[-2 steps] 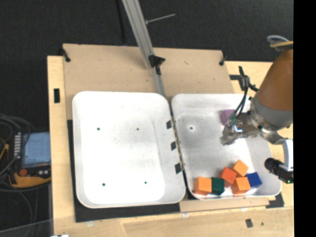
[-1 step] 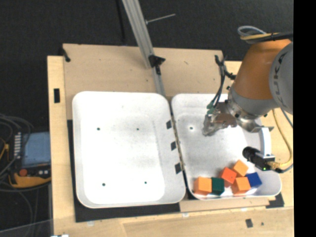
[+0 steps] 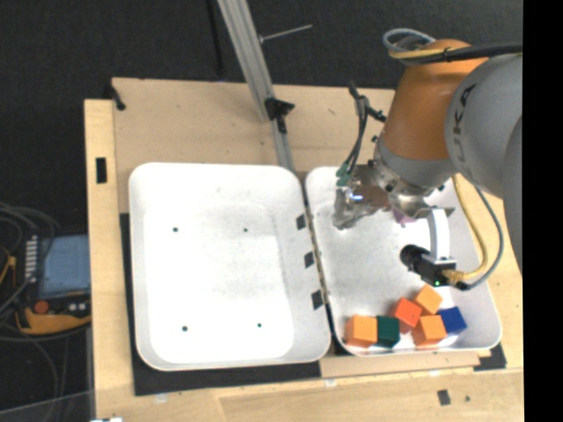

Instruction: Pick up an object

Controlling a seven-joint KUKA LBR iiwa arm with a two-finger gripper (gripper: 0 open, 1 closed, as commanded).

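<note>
Grey arm (image 3: 493,104) reads "KU"; tool (image 3: 350,207) over right bin (image 3: 352,262).

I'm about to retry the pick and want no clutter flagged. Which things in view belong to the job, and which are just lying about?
Belong to the job:
- gripper, above the right bin
- orange blocks, green block and blue block, clustered at the right bin's near edge

Just lying about:
- left bin
- metal rail across the bench
- blue device and cables beside the bench
</note>
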